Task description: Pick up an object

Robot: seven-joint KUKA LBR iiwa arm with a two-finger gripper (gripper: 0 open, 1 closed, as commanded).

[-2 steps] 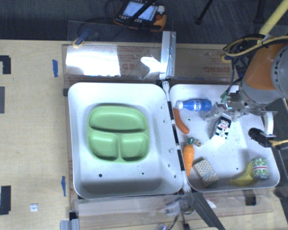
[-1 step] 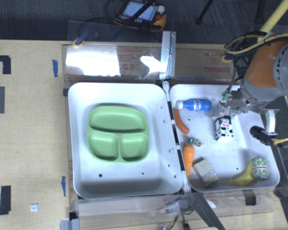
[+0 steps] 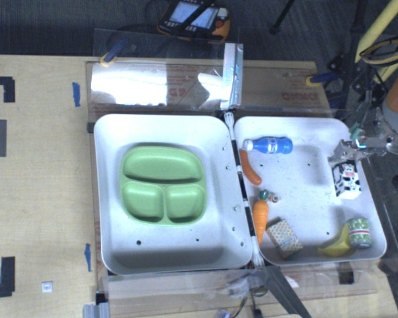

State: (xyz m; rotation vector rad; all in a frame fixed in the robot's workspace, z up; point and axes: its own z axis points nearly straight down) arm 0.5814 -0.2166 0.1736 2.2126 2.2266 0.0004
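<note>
- Toy cow [image 3: 347,180] is lying in the right bin [image 3: 305,134], just below the pincer [image 3: 348,150].
- Pincer is hovering at the bin's right edge; whether it is clenched, I cannot tell.
- Blue bottle [image 3: 270,145] is lying well to its left.

The one camera is sitting fixed above the bench [image 3: 33,177], looking down at a slant from the near side. It is taking in both white bins whole: the left bin [image 3: 113,244] is lying mid-frame, the right bin [image 3: 312,177] beside it toward the right edge. It is standing far enough off that dark floor is showing beyond the bench's far edge, along the frame's top.
</note>
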